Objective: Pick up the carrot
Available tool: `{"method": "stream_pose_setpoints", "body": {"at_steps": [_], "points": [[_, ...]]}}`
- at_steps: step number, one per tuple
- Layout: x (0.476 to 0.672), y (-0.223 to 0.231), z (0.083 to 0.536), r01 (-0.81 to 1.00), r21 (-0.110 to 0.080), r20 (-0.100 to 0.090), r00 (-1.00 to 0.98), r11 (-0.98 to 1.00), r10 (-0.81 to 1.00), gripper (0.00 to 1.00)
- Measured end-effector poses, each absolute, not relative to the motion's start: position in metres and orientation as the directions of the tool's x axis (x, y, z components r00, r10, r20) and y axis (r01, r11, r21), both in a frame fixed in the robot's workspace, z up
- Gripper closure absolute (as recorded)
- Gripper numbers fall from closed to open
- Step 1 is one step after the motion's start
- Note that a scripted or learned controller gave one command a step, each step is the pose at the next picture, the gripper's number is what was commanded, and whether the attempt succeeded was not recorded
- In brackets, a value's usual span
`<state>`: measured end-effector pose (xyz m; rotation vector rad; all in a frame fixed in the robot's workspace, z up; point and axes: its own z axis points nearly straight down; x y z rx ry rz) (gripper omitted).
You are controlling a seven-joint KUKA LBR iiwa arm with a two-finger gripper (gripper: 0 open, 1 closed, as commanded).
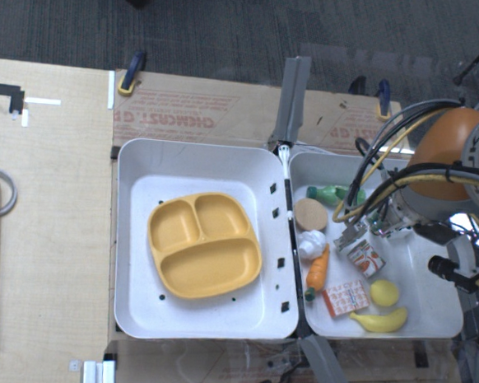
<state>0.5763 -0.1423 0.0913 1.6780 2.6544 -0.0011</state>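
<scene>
Two bins: white, side by side in mid-frame on the worktop (pixel 38 237); left bin (pixel 128 244) holds a yellow divided plate (pixel 205 245).
Carrot (pixel 317 269): right bin (pixel 444 322), near its left wall, lying slightly tilted, just below a white garlic-like item (pixel 310 245).
Gripper (pixel 353 234): right of centre, up and to the right of the carrot, near but apart from it; whether it is spread or closed cannot be told.
Neighbours: small carton (pixel 367 259) just below the gripper, red-and-white box (pixel 346 298), lemon (pixel 384 292), banana (pixel 378 321), green item (pixel 332 194), tan disc (pixel 309 213).
</scene>
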Motion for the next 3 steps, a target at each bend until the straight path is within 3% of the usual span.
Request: {"method": "stream_pose_setpoints", "body": {"at_steps": [1, 2, 3], "points": [[0.577, -0.143, 0.101, 0.903, 0.002, -0.004, -0.429, 0.429, 0.903, 1.00], [0.637, -0.197, 0.092, 0.932, 0.001, -0.003, -0.361, 0.361, 0.932, 1.00], [0.659, -0.191, 0.094, 0.636, 0.002, -0.006, -0.772, 0.772, 0.636, 1.00]]}}
